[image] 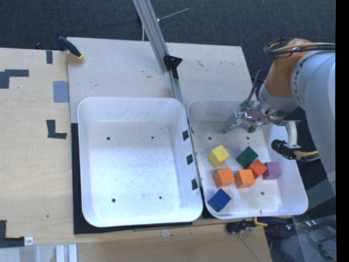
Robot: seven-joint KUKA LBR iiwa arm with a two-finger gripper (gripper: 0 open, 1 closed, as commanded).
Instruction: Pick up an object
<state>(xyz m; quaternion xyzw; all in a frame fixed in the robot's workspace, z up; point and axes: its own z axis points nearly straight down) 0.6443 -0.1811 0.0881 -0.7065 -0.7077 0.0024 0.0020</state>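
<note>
The candidate objects are seven small blocks clustered in the lower half of the right bin. The yellow block lies at the cluster's 10 o'clock edge, apart from the others. The green block sits at 12 o'clock, with a red-orange block touching it at its 4 o'clock corner and a purple block just beside that, at the cluster's 3 o'clock side. Two orange blocks lie side by side in the middle, one toward 9 o'clock and the other pressed against the red-orange block. The blue block lies alone at 7 o'clock, near the bin's lower left corner. My claw hangs over the upper part of the same bin, at roughly 12 o'clock from the cluster and well apart from every block; nothing sits between its fingers. The fingers are small, metallic and blurred against the white floor, so I cannot tell whether they stand wide or narrow. My arm comes in from 3 o'clock, its orange band just above the wrist. The left bin lies at 9 o'clock of the right bin, their rims touching. A slanted grey metal rail runs from 12 o'clock down to the seam between the bins. A blue-and-yellow tool lies on the bench toward 10 o'clock.
</note>
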